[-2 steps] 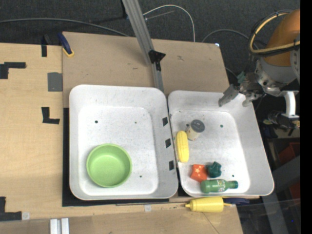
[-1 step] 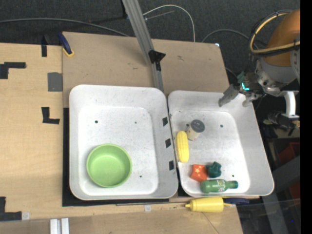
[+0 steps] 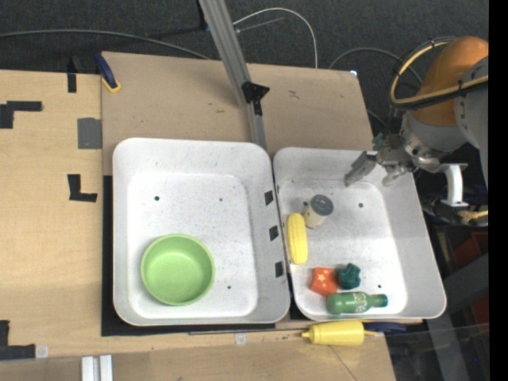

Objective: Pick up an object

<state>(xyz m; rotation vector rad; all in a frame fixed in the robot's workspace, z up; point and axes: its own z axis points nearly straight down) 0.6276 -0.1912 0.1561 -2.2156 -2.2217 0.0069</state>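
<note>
My gripper [image 3: 375,171] hangs over the far right part of the right bin [image 3: 413,236], its two fingers spread open with nothing between them. Below it and to the left lies a small bottle with a grey cap [image 3: 317,210]. A yellow corn cob [image 3: 297,238] rests along the bin's left wall. Near the front of the bin sit an orange-red piece [image 3: 322,280], a dark teal piece [image 3: 348,275] and a green bottle [image 3: 355,302] lying on its side.
The left bin [image 3: 190,173] holds a green bowl [image 3: 178,269] at its front left. A yellow bottle [image 3: 336,333] lies on the bench just in front of the right bin. A grey pole [image 3: 230,50] slants across the back.
</note>
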